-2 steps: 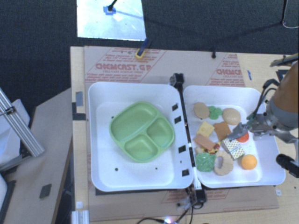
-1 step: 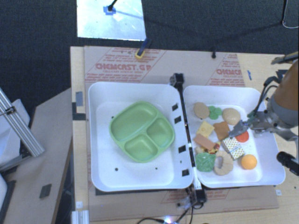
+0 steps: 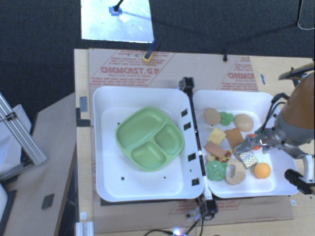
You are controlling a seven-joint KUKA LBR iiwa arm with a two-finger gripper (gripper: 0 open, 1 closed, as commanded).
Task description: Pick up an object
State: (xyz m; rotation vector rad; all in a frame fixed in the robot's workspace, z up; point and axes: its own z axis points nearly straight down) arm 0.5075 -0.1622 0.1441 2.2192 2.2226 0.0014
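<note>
Gripper [image 3: 249,146] down in right bin [image 3: 280,188], grip state indeterminable; patterned cube [image 3: 247,158] just below it, orange ball [image 3: 262,170] beside, 1 green tray [image 3: 149,138] well left.

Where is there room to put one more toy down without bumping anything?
The left bin has bare white floor all around the green tray, widest along its front and left walls. The tray's own compartments look bare too. The right bin is crowded: play food fills its middle and the gripper sits among it. A narrow bare strip runs along its front right.

bins [image 3: 147,95]: glossy white plastic | tray [image 3: 149,138]: matt green plastic
</note>
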